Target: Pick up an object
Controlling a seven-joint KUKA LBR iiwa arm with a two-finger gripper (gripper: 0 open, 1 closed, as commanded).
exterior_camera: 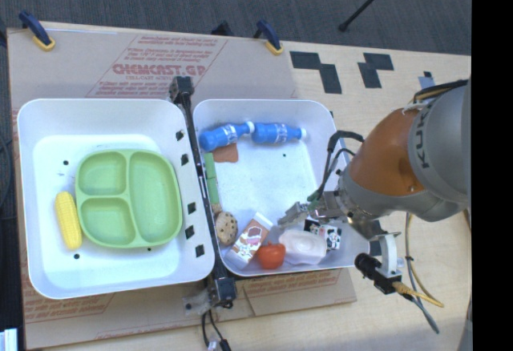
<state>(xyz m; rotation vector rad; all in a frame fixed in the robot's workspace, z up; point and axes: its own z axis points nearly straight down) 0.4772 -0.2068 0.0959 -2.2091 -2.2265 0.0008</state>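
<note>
1. I count two shallow white bins: the left white bin and the right white bin, side by side.
2. In the left one I see one light green three-compartment plastic tray in the middle and one yellow toy corn cob by the left wall, just beside the tray.
3. Along the right bin's far wall I count two blue plastic bottles with white bands, one near the far left corner, the other next to it, end to end.
4. One small brown flat piece lies just under the first bottle.
5. Along the near wall: one round speckled cookie, one small red and white carton, one red toy tomato, one pale pink translucent pouch.
6. My two-finger gripper sits low at the near right corner, right above the pouch; how far its fingers are spread, I cannot tell, and nothing shows between them.
</note>
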